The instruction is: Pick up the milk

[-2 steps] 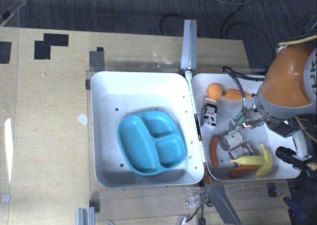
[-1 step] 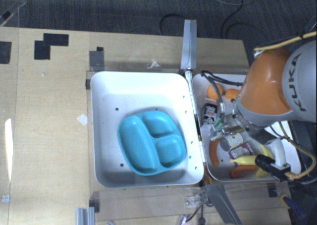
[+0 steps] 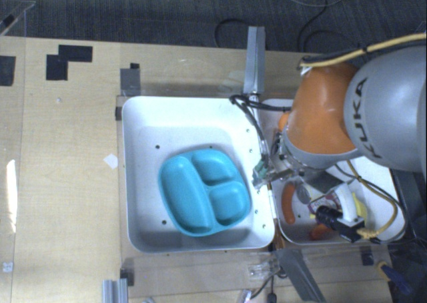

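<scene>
arm (image 3: 353, 118) over right bin (image 3: 393, 181) | fingers: cannot tell, hidden under wrist | blue tray (image 3: 203, 190) in left bin (image 3: 143, 161), beside arm | hotdog (image 3: 288, 203) under arm

Left bin (image 3: 137, 181): divided tray (image 3: 203, 191) lying at its near-centre. Right bin (image 3: 283, 231): just beside it, arm (image 3: 360, 115) overhead, small items (image 3: 288, 203) at its near end.

Light: bright, even, from overhead.
Glare: white streak on worktop (image 3: 11, 185) at left edge.
Focus: slightly soft throughout.
Shadows: faint.
</scene>
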You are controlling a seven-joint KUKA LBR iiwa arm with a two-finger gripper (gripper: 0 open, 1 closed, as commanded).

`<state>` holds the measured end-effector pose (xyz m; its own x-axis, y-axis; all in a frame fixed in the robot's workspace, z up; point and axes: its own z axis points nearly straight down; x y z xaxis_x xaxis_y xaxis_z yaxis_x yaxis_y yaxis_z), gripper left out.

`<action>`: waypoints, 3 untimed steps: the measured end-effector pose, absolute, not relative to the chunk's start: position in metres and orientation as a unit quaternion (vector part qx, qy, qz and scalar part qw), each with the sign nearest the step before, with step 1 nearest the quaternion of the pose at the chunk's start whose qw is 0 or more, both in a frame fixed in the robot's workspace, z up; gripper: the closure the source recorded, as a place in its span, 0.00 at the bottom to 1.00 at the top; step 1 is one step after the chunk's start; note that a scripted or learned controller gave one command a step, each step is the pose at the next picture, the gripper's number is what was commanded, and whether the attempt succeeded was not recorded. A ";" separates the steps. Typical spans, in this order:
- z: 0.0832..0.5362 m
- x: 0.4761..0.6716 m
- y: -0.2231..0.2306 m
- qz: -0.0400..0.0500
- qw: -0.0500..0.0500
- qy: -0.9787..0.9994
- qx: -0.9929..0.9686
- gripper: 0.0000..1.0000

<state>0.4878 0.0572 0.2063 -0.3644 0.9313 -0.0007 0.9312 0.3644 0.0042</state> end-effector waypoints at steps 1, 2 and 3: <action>0.207 0.526 0.042 0.002 0.002 0.816 0.578 1.00; 0.221 0.498 0.071 0.002 0.001 0.797 0.604 1.00; 0.193 0.489 0.081 0.001 0.000 0.760 0.650 1.00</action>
